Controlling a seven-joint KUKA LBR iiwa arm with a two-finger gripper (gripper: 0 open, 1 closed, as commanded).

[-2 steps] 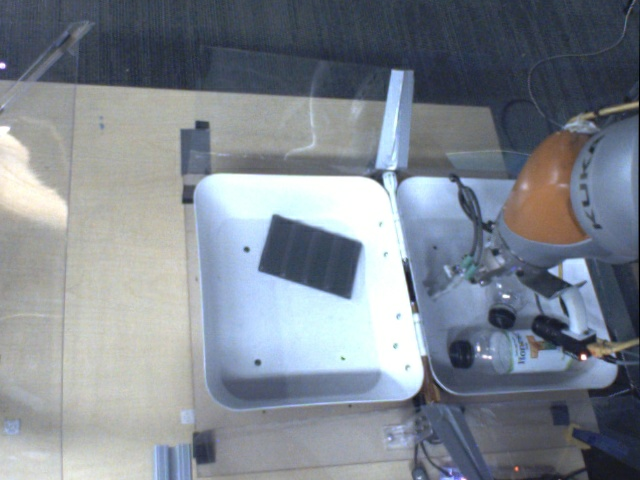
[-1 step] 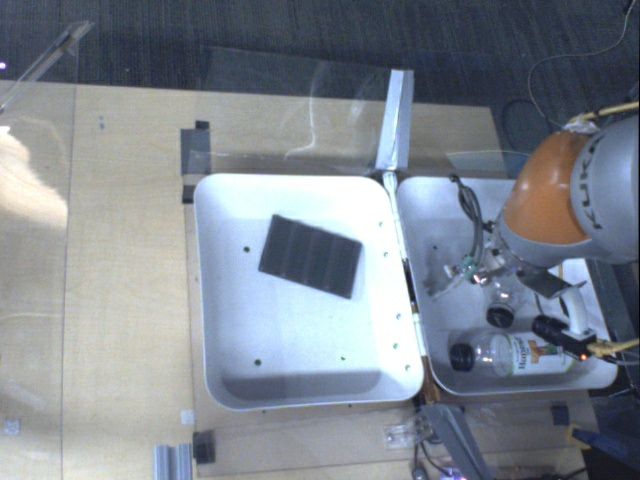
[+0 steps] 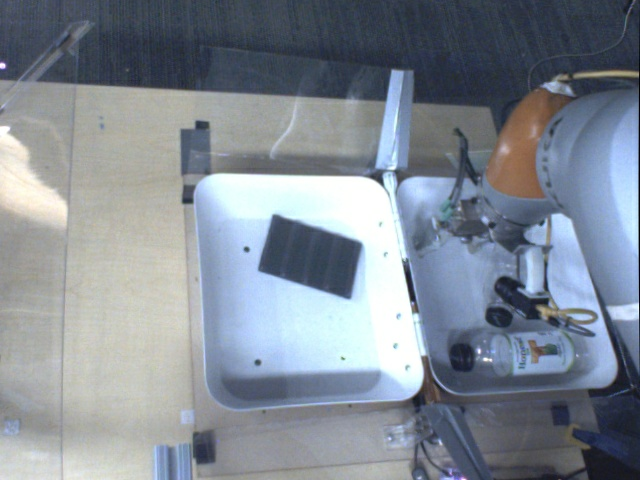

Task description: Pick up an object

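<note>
A clear plastic bottle [image 3: 520, 353] with a black cap and an orange-and-green label lies on its side along the near wall of the right bin [image 3: 585, 258]. A flat dark grey ribbed rectangle [image 3: 310, 256] lies in the far half of the left bin [image 3: 300, 368]. My gripper [image 3: 447, 226] hangs low over the far left corner of the right bin, close to the divider between the bins. It is well apart from the bottle, and I see nothing in it.
The grey arm with its orange band [image 3: 525, 153] covers the far right part of the right bin. A metal bar [image 3: 395, 118] stands up behind the gap between the bins. Pale wooden bench surrounds both bins.
</note>
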